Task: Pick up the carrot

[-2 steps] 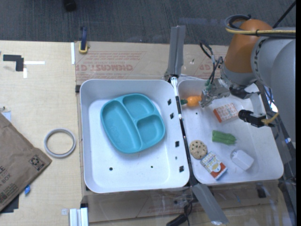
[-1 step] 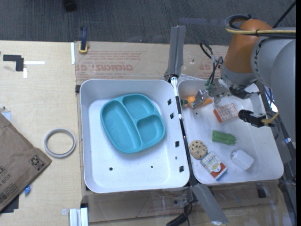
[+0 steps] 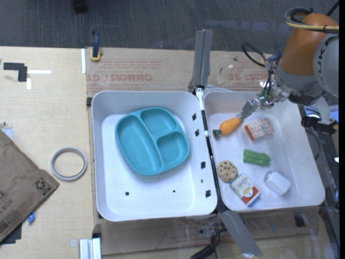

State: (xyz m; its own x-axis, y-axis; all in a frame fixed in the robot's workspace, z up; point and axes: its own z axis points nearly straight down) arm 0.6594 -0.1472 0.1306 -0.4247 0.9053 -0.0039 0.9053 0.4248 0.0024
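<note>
The carrot (image 3: 228, 125) is orange with a green stem end, lying tilted; the jaws' state is unclear.

A single fixed camera looks down from above at a slant on the pale wooden bench (image 3: 43, 117). It stands far enough back to take in both shallow white plastic bins, the left bin (image 3: 102, 161) and the right bin (image 3: 307, 161), whole and side by side, with dark floor at the far edge. The grey and orange arm (image 3: 307, 47) enters from the right.
</note>
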